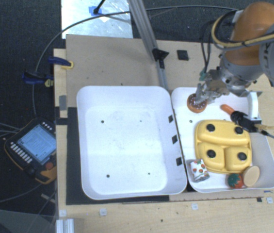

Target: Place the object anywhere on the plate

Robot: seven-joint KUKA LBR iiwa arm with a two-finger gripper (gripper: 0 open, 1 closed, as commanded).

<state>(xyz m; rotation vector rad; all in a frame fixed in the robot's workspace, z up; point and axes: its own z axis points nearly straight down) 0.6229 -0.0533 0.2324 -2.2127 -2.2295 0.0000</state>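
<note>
Camera view shows the end effector (201, 97) low in the far corner of the right white bin (272, 174), right above a small round brown object (195, 104). Whether it is apart or together, I cannot tell. The object seems to lie just under the tip, maybe touching. The yellow plastic plate with compartments (222, 145) is near, toward the front. I think a straight, slow descent and firm closing before lifting would help.

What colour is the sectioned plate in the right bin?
The plate is yellow, seen clearly in the camera view.
</note>
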